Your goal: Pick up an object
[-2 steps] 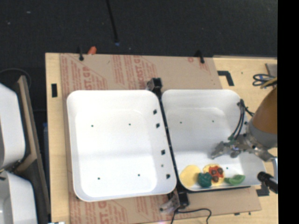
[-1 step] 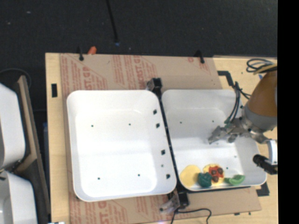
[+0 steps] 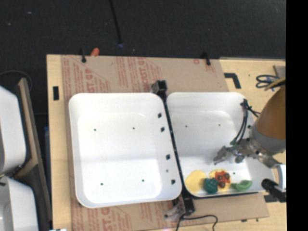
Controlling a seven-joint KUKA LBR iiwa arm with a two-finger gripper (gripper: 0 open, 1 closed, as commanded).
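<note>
Four small toys, a yellow one (image 3: 195, 179), teal (image 3: 210, 186), red (image 3: 222, 177) and green (image 3: 242, 185), lie ungrasped in the right bin (image 3: 202, 107), with the gripper (image 3: 230, 154) poised just above them, its fingers open and empty.

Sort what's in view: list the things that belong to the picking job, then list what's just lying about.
For the job:
gripper
yellow piece
teal piece
red and orange piece
green piece
right bin

Lying about:
left bin
scissors
black cable

Bright, even overhead light; white bins (image 3: 120, 148) glare, details soft, perhaps slightly blurred.
</note>
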